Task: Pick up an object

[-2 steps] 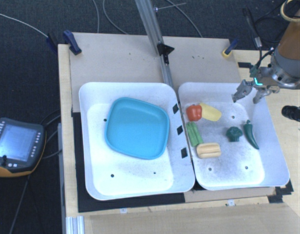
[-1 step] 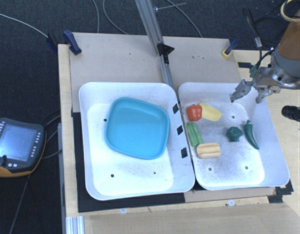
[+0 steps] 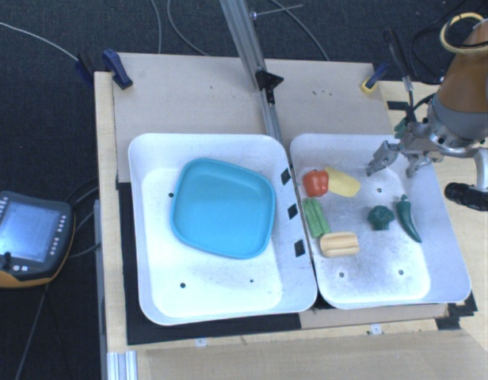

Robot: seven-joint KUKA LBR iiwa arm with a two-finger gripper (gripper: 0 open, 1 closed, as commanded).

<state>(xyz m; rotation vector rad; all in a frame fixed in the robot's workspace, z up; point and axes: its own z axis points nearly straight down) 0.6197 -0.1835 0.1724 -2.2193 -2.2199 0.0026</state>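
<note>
The right bin (image 3: 434, 279) holds several toy foods: a red pepper (image 3: 315, 183), a yellow piece (image 3: 344, 184), a light green stick (image 3: 314, 217), a tan bread roll (image 3: 339, 244), a dark green broccoli (image 3: 379, 217) and a green chili (image 3: 408, 219). My gripper (image 3: 398, 162) hangs over the far part of this bin, above and beyond the broccoli and chili. Its fingers (image 3: 379, 160) are spread open with nothing between them.
A blue square plate (image 3: 223, 207) lies in the left bin (image 3: 149, 180). A metal pole (image 3: 248, 34) slants across the bench behind the bins. A handheld control pendant (image 3: 26, 236) sits off the bench at left, and cables run across the floor.
</note>
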